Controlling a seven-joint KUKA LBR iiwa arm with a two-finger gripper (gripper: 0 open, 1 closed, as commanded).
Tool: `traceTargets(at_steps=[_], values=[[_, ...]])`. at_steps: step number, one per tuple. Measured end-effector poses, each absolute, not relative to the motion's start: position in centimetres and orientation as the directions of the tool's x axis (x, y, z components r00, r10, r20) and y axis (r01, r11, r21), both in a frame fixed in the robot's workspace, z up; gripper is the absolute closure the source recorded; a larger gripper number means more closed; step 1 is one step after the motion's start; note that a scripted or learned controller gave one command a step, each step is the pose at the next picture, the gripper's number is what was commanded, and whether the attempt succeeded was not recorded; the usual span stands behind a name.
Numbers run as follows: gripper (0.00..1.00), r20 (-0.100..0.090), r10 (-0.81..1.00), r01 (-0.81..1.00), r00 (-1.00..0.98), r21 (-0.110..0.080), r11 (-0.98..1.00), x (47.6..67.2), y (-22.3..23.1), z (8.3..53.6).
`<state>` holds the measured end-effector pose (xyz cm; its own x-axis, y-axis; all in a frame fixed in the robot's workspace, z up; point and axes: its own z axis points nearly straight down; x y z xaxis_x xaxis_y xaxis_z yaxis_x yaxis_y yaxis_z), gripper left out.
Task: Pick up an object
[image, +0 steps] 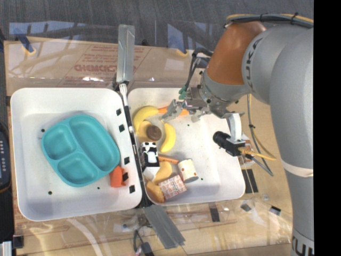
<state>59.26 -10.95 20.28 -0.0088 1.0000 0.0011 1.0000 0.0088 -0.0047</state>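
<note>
Where arm (277, 63) bends, grey casing bears partial dark "KU" lettering.

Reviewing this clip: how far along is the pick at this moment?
Done: the arm has reached into the right bin, and the gripper sits by the yellow banana at the bin's far-left side. In hand: nothing visibly between its fingers. Left: the grasp and lift. The banana, carrot and other toys all lie in the bin.
</note>
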Motion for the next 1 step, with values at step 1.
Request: traceTargets(at_steps=[1], values=[[0.0,-0.002,0.999,0.999,-0.032,0.007,0.032,60.89,-13.86,30.6]])
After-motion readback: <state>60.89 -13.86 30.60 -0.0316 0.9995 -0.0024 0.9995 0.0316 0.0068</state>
